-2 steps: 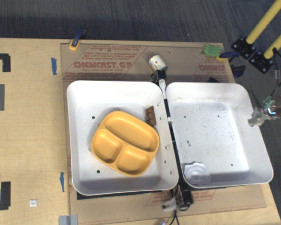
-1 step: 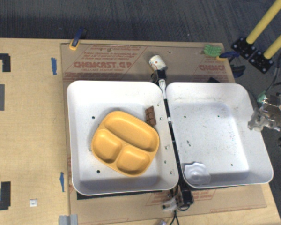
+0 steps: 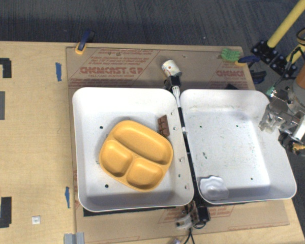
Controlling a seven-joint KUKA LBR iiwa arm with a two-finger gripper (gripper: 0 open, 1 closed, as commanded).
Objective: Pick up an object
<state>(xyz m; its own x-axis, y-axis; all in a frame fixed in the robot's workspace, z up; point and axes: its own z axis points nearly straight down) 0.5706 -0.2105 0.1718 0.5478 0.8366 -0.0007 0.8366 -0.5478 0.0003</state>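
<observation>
A yellow three-compartment plate (image 3: 136, 154) lies in the left bin (image 3: 89, 105), turned at an angle. A small brown block (image 3: 163, 125) rests just beyond the plate's upper right corner, near the wall between the bins. In the right bin (image 3: 229, 136) a clear plastic piece (image 3: 213, 187) sits in the near left corner. My gripper (image 3: 278, 120) hovers over the right bin's right rim, far from all three objects, with nothing visibly in it.
A black clamp with a white knob (image 3: 170, 71) stands where the two bins meet at the back. Cardboard (image 3: 117, 65) lies under the bins. A yellow pole and cables (image 3: 284, 29) crowd the back right corner.
</observation>
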